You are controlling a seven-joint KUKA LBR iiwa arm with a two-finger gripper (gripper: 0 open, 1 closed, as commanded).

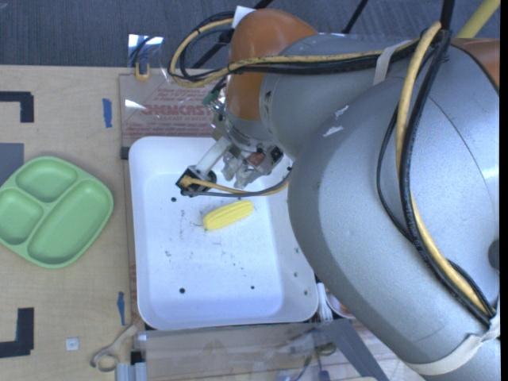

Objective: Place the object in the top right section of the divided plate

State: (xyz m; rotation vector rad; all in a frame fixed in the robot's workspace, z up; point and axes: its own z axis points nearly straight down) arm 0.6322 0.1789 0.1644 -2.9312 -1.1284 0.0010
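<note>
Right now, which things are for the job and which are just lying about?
For the job:
corn
plate
gripper

Just lying about:
bin, where the corn lies
blue tape
black marks on the bench

the yellow corn cob [229, 214] just beside the gripper [240, 170] looks like moulded plastic, bumpy with a faint sheen. the white bin [159, 288] beneath both is smooth plastic, scuffed and dark-speckled. well apart from the gripper, the green divided plate [75, 217] is smooth matt plastic on a pale wood-grain bench [63, 109]. the grey arm [381, 173] has a smooth satin shell, and its orange band [258, 34] is glossy.
</note>
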